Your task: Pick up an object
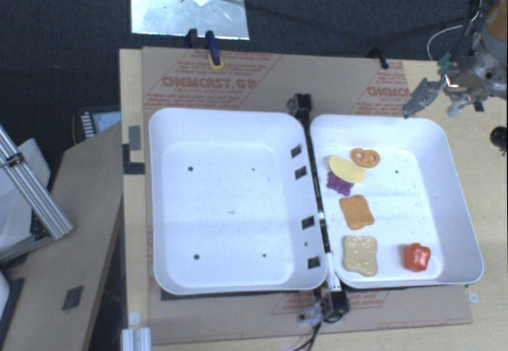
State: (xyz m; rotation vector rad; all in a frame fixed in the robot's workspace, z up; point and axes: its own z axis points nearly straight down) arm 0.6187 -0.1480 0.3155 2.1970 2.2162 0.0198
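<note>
I see my gripper (pixel 438 103) spread apart, gripping nothing, above the right bin's (pixel 456 183) far edge. The red pepper (pixel 416 257), probably plastic, sits in that bin's near corner.

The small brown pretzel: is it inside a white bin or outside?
Inside. The small brown pretzel lies on the right white bin's floor, near its far wall.

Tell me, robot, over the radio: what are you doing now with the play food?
Gripper open, above right bin's far corner, holding nothing. Pretzel, red pepper, toast lying in bin, untouched. Nothing in the way.
</note>
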